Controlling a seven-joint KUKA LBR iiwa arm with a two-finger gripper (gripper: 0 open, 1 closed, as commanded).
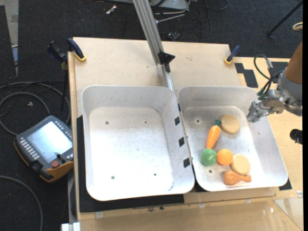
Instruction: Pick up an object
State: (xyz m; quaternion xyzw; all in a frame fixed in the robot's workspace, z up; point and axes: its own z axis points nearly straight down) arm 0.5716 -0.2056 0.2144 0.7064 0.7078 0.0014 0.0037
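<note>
In the right bin (202, 105) lie several toy foods: a carrot (213, 135), a tan round piece (230, 124), a green ball (209, 157), an orange ball (224, 157), a cream round piece (240, 164) and an orange drumstick-like piece (235, 178). My gripper (254, 112) hangs at the bin's right rim, above and to the right of the tan piece, with nothing seen in it.
The left bin (127, 138) lies beside the right one. A slanted metal pole (150, 28) rises behind the bins. Clamps (76, 49) sit at the bench's back corners. A teach pendant (45, 148) lies on the floor at left.
</note>
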